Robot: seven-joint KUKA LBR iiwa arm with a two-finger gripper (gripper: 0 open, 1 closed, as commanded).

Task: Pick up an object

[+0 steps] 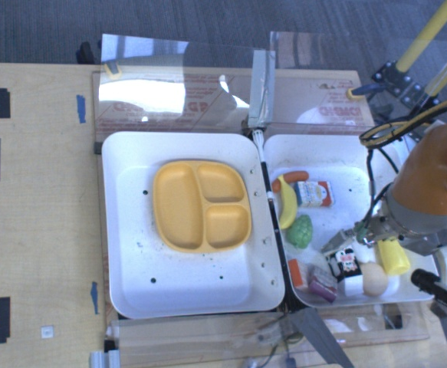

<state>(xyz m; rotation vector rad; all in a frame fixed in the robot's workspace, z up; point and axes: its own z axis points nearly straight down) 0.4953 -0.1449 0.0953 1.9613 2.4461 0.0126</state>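
Note:
My gripper (350,242) hangs low over the right bin (344,164), near its front right part. Just below it lies a small black and white item (345,262). Beside that are a pale egg (375,279) and a yellow block (392,256), which my wrist partly covers. To the gripper's left sit a green broccoli-like piece (300,231) and a yellow banana (287,202). A red and white carton (313,194) lies further back. An orange carrot piece (294,272) and a purple item (322,288) rest at the bin's front.
The left bin (123,228) holds a yellow divided plate (202,204). Clear plastic walls (177,90) stand behind both bins. Cables and a yellow bar (430,29) hang at the upper right.

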